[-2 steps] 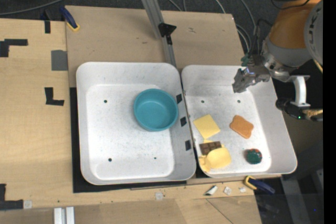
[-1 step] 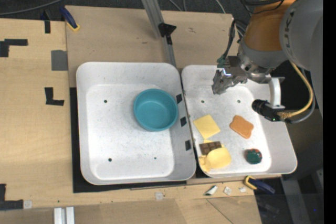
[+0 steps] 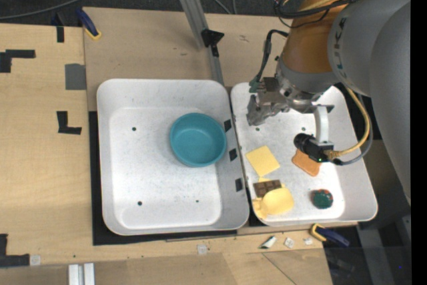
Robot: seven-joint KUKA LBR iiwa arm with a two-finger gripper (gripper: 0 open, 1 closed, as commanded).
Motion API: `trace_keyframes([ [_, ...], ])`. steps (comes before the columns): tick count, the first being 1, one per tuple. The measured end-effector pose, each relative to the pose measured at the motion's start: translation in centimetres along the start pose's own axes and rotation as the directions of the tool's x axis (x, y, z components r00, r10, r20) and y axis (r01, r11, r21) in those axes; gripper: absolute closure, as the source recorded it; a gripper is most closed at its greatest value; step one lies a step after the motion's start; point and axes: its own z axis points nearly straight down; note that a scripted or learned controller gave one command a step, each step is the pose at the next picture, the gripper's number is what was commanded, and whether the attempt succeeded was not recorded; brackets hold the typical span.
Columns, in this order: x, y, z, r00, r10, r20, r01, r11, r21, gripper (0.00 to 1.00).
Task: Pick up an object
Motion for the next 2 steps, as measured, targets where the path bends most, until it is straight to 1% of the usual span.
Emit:
trace_keyframes([
  [1, 5.4, 0.3, -1.0, 1.000, -0.002, -0.001, 0.002, 1.000, -0.002, 1.00],
  [2, 10.9, -0.3, -0.1, 1.000, -0.001, 0.000, 0.001, 1.000, 0.000, 1.00],
])
